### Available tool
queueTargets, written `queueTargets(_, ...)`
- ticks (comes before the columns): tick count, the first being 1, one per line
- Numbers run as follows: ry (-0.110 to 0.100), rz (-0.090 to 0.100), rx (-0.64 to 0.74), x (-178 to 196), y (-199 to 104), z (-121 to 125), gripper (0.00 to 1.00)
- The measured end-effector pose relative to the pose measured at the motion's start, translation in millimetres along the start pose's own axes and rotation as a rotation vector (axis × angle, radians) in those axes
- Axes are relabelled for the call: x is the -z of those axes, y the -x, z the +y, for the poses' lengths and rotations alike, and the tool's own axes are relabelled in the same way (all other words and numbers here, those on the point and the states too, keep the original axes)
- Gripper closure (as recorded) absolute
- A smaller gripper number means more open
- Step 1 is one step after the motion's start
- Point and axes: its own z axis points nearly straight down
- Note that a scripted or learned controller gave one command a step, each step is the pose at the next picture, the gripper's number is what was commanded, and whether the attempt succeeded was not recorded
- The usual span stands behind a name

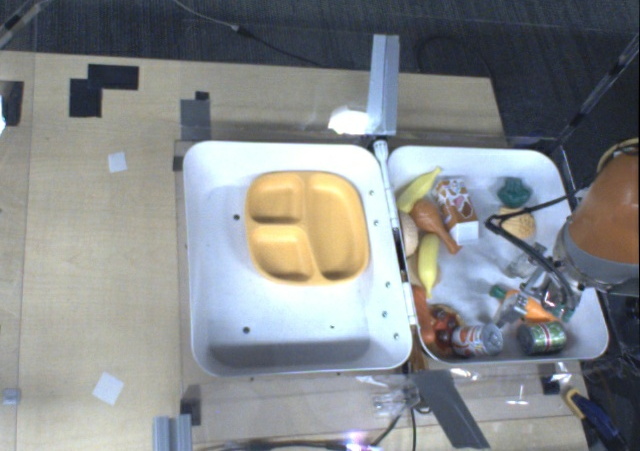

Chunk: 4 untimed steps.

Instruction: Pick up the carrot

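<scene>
The gripper (540, 301) is low over the right bin's (560, 167) near right corner, and the carrot (537, 311) lies right at its tip, an orange piece just above a green can (541, 338). Whether the gripper is wide, narrow or closed on the carrot cannot be told from this view. The left bin (215, 269) holds a yellow divided tray (303, 225). Two bananas (424, 224) lie along the right bin's left wall.

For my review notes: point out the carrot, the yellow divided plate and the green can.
carrot (536, 311): camera view, on its orange body beside the gripper.
yellow divided plate (304, 226): camera view, on the central ridge between compartments.
green can (543, 338): camera view, on its side wall.
</scene>
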Motion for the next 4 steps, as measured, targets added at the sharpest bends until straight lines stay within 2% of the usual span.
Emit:
queueTargets(1,0.005,-0.001,-0.156,-0.4,17.9,69.6,0.00)
queueTargets(2,0.004,-0.004,-0.134,1.0,-30.5,55.8,0.00)
queueTargets(3,0.001,0.002,-0.258,0.2,-30.9,53.0,0.00)
queueTargets(4,0.004,0.006,-0.416,-0.4,-22.9,40.3,0.00)
